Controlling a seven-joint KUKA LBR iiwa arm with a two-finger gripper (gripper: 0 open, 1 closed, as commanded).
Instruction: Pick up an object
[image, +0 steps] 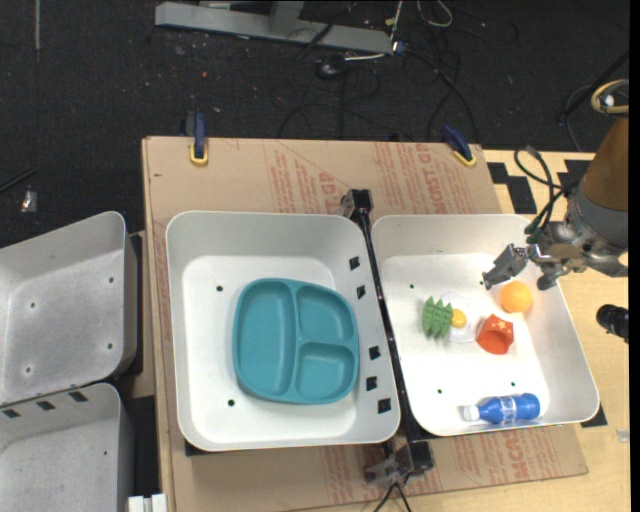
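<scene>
Gripper (522, 268) looks open and empty, I think, near the right bin's (570, 345) far edge. Drop straight over the orange ball (516, 297), then close.

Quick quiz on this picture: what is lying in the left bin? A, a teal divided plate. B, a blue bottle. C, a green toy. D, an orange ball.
A: the teal divided plate lies in the left bin, while the blue bottle, the orange ball and the green toy all lie in the right bin.
</scene>
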